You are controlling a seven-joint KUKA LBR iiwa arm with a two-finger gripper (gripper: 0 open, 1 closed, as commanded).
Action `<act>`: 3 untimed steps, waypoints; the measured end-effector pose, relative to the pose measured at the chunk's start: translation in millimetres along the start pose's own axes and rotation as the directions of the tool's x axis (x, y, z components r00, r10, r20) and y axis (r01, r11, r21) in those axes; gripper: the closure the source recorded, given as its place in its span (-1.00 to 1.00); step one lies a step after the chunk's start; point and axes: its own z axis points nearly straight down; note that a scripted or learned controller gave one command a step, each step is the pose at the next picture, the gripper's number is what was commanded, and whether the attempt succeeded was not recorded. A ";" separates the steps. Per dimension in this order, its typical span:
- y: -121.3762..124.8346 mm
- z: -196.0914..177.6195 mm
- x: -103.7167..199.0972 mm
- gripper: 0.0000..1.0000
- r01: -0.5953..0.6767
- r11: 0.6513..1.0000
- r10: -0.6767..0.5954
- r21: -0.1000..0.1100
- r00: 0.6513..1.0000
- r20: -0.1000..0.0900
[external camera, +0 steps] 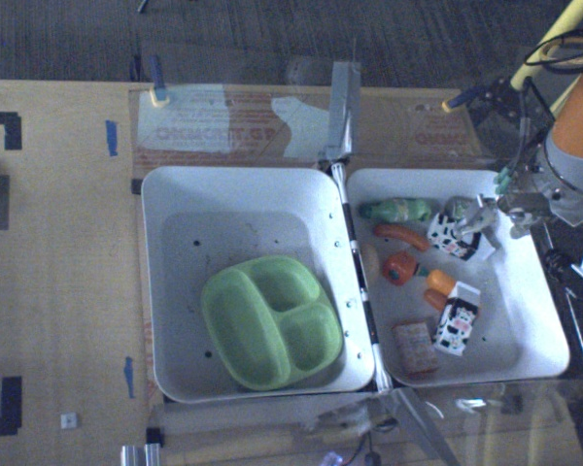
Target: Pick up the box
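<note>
Over the right bin (549, 289) the gripper (488, 217) is seen, near the bin's far right side. Its fingers are blurred, so it cannot be told whether they are apart or together. Two small boxes with black and white cow spots are found in this bin. One box (451, 233) is seen just left of the gripper, touching it or almost touching it; nothing can be seen held between the fingers. The other box (456, 325) lies nearer the front, well apart from the gripper, with its long side pointing front to back and a little slanted. The close box is judged the easy one: only a tiny move to the left would be needed. A carrot (440, 284) is placed between the two boxes, so it could be bumped if the far box is chosen.
</note>
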 end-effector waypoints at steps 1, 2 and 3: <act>3.2 76.6 14.5 -1.00 0.046 0.999 -0.046 0.000 0.999 0.000; 19.0 114.5 27.5 -1.00 0.265 0.964 -0.265 -0.020 0.964 0.011; -0.8 141.0 14.2 -1.00 0.091 0.996 -0.091 -0.008 0.996 0.003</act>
